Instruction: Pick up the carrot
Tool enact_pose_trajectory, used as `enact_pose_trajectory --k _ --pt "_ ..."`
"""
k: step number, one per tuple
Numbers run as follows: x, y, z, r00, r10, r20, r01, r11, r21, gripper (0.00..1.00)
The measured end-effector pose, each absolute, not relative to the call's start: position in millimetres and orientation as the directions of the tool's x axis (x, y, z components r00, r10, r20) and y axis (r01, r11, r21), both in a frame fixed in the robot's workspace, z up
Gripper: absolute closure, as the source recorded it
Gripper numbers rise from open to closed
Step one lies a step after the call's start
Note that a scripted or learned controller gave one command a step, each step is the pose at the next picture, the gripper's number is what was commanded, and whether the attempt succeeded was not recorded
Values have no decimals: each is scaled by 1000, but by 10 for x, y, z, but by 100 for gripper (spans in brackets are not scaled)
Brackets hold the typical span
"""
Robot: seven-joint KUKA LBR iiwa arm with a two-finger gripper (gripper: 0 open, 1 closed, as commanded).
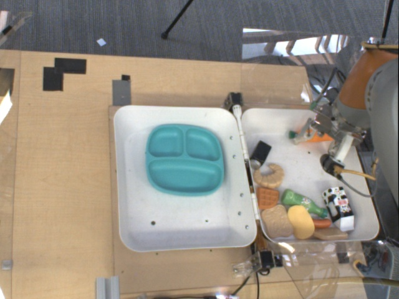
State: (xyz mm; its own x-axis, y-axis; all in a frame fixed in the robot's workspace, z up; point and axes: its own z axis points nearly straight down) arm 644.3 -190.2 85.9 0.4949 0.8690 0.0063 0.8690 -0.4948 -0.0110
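End effector (pixel 312 128): hanging over the far right part of the right bin, at the tip of the grey arm (pixel 380 98) that is reaching in from the right. Whether it is apart or together cannot be told; the mechanism is blocking the tips. It is sitting directly at the carrot, seemingly touching it, but a grip is not visible.

Table (pixel 62 198): light wood, carrying both bins side by side.

Left bin (pixel 131 229): white, shallow, holding a teal tray (pixel 184 159) with three compartments, lying flat near its middle.

Right bin (pixel 368 226): white, shallow, holding all the small items.

Carrot (pixel 319 138): orange, with a green end (pixel 292 134) pointing left, lying in the far part of the right bin, well apart from the cluster at the near side. Part of it is being covered by the end effector.

Remaining items, right bin: a tan bread piece (pixel 276 221) and a yellow piece (pixel 301 222) touching each other at the near edge; a round bagel (pixel 269 175) above a waffle (pixel 268 198); a green item (pixel 300 202) just beside the yellow piece; a black-and-white carton (pixel 338 204) at the right; a black block (pixel 260 151) near the dividing wall.

Step in hand, as judged: the grasp approach is finishing, with the lift not yet begun. Next move is calling for a firm closure across the carrot's body, then a straight rise; a slim tapering shape is likely to be slipping out if pinched near its end.
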Motion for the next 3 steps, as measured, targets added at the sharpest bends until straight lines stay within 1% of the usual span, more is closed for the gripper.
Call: enact_pose_trajectory --k 1,2,3 --pt "6061 -1908 863 498 867 3 867 -498 1 0" --pt "6159 -1883 856 735 678 2 678 -735 0 0" --pt "6604 -1885 866 812 583 -4 583 -812 -1 0"
